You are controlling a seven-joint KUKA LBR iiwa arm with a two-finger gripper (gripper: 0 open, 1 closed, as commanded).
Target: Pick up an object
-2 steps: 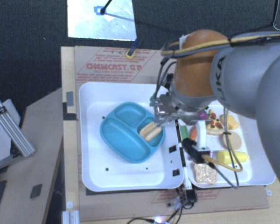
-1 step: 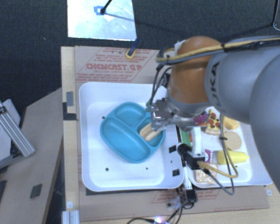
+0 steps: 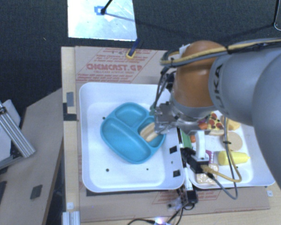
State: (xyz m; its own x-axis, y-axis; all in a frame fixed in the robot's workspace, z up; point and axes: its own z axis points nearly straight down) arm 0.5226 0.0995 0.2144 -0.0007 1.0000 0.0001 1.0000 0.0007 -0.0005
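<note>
Tan bread-like piece [image 3: 149,133], lying in blue divided tray [image 3: 126,132], left bin [image 3: 91,172]

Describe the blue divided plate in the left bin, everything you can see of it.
The blue divided plate looks like smooth plastic, rounded in outline, with raised ridges that split it into compartments. It lies flat on the floor of the left white bin, turned at an angle to the bin's walls. A tan, bread-like piece rests in its right-hand compartment, just under the gripper, which hangs over the plate's right edge and hides part of the rim.
</note>
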